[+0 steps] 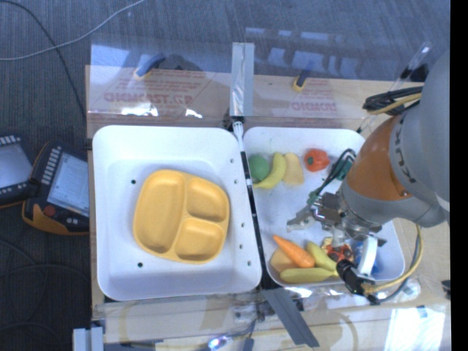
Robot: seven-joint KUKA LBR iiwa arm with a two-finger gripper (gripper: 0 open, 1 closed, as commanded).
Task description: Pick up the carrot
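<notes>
You had the orange carrot with its tapered tip (293, 251) lying in the right-hand shallow white bin (322, 137), near that bin's front edge and toward its left wall, pointing slantwise from upper left to lower right. It rested against a pale yellow rounded piece of toy food (281, 261) beneath it, with a yellow-green banana-like piece (319, 254) just beside its thick end and a long yellow piece (305, 275) along the front wall.

Your grey arm with the orange band (379, 168) reached in from the worktop's right edge, and the end effector (344, 253) sat low over the front right part of the same bin, just to the right of the carrot. Whether it was open or closed you could not tell; its tip was lost among cables and small red and blue pieces. Nothing showed the carrot between it.

Along the back wall of that bin you had a green rounded piece (258, 167), a yellow banana (276, 172), a pale yellow piece (293, 168) and a red tomato (316, 159) in a row. The left-hand white bin (117, 152) carried a yellow three-compartment plastic tray (181, 215) near its middle. A handheld control pendant with a screen (62, 189) lay on the floor off the worktop's left edge.
</notes>
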